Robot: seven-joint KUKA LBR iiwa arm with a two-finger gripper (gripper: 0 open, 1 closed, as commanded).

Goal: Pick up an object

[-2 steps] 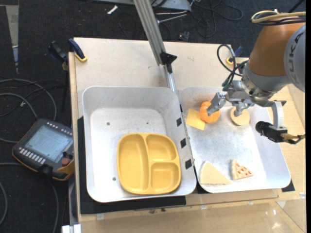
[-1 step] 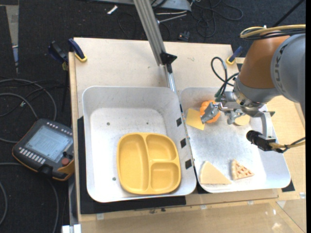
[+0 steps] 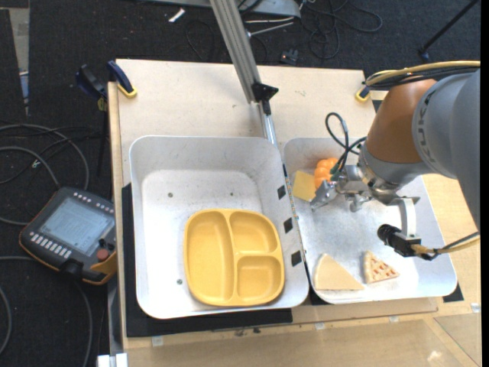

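Note:
My gripper [image 3: 324, 194] hangs low over the back left part of the right bin [image 3: 435, 281]. Just to its left lies a pale yellow block [image 3: 303, 185], touching or nearly touching the gripper tip. An orange thing [image 3: 325, 167] sits right behind the gripper, partly hidden by it. A cream wedge [image 3: 335, 274] and a small waffle-patterned triangle [image 3: 380, 269] lie at the front of the same bin, well apart from the gripper. I see nothing lifted.
The left bin [image 3: 153, 174] holds a yellow divided plate [image 3: 233, 257]. A slanted metal pole [image 3: 238, 44] runs down to the wall between the bins. The grey arm with its orange band [image 3: 401, 125] covers the right bin's back right.

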